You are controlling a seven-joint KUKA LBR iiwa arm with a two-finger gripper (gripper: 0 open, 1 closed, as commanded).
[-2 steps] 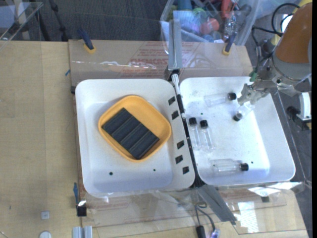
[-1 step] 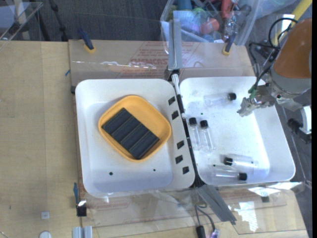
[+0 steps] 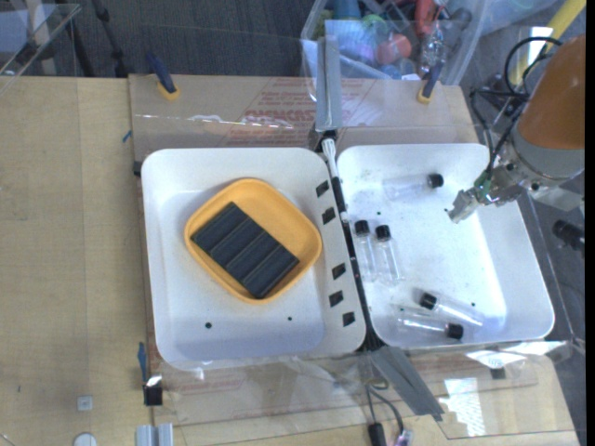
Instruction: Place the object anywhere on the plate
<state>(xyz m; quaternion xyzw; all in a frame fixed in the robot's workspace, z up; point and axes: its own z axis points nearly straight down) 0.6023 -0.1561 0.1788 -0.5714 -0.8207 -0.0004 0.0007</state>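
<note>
Five vials (black-capped) in the right bin; one yellow plate; gripper state unclear.

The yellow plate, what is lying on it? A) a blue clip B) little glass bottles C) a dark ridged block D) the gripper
C: a dark ridged block lies on the yellow plate in the left bin, while the little glass bottles are all in the right bin.
</note>
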